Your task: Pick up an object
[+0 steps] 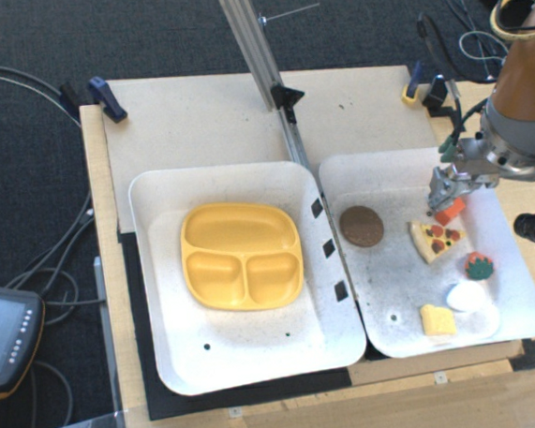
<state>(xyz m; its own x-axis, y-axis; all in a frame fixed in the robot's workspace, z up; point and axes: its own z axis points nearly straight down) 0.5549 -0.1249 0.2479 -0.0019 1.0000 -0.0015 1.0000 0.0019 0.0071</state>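
I see the gripper [447, 202] clamped on an orange piece [450, 210], just above the pizza slice [437, 239].

A pale wooden tabletop [202, 120] sits on dark carpet [15, 35]. A slanted metal pole [250, 36] rises at twelve o'clock. A blue clamp [106, 99] grips the ten o'clock corner. Loose cables [25, 241] trail at nine o'clock, above a grey handheld screen pendant [2, 337].

arm [524, 90]: cut off at right edge | orange piece [450, 210]: partly hidden under gripper [442, 193]
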